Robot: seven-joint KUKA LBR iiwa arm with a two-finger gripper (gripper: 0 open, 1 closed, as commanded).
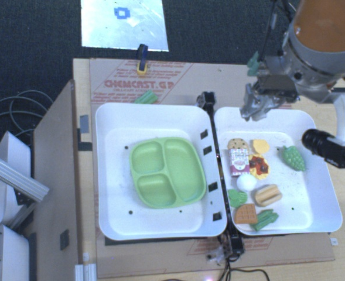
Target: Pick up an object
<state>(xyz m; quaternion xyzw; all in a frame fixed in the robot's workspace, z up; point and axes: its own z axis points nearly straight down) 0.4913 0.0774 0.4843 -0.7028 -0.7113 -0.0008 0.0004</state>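
My gripper (253, 111) hangs over the far left corner of the right bin (318, 215), above and apart from the toy food. Nothing shows between its fingers. Below it lie a chocolate-chip cookie (237, 144), a yellow piece (260, 146), a pink-and-white packet (239, 160) and a red-and-yellow piece (259, 166). A green bumpy piece (293, 157) lies to the right. Nearer the front are a white ball (246, 182), a hot dog bun (266, 195), a green leafy piece (237, 198), an orange cracker (246, 214) and a green pod (265, 219).
The left bin (110, 215) holds a green divided plate (166, 172). A black divider with clips (214, 168) runs between the bins. A small green piece (145, 98) lies on the cardboard behind the left bin, and a yellow-and-blue clamp (142, 60) sits further back.
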